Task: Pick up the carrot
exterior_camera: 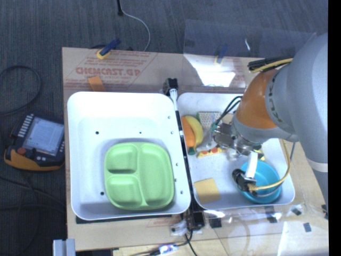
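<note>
Orange and tapered, the carrot (pixel 188 136) lies against the left wall of the right bin (pixel 277 153), just beside a yellow banana-like piece (pixel 196 128). Your gripper (pixel 226 143) hangs low over that bin to the carrot's right, and you cannot tell how its jaws stand. A green divided plate (pixel 139 175) fills the left bin (pixel 88 111); a blue bowl (pixel 261 183) and a tan sponge (pixel 206 189) sit nearer the right bin's front.
</note>
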Tool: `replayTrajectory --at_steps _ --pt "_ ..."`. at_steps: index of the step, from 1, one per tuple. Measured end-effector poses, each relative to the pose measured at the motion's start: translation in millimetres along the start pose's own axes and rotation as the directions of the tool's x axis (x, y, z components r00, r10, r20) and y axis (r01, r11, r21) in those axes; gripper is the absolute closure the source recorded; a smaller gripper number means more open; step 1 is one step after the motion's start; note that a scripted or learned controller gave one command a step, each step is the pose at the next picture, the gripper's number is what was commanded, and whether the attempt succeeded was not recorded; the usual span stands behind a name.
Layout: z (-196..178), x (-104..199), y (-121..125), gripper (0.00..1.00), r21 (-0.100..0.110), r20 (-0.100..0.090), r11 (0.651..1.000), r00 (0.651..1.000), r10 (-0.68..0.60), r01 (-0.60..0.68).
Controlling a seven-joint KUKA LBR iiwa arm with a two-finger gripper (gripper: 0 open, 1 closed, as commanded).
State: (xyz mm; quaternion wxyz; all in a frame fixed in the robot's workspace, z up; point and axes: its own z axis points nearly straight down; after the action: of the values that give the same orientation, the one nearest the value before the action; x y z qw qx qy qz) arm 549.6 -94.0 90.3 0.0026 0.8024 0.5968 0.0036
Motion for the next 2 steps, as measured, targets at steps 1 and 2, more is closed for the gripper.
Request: replayTrajectory --at_steps 1,2 --pt "2 0 77 0.0 0.03 0.02 1.0 1.0 -0.005 0.004" --pt "-97 41 23 0.0 0.002 0.002 0.987 0.987 -0.159 0.159"
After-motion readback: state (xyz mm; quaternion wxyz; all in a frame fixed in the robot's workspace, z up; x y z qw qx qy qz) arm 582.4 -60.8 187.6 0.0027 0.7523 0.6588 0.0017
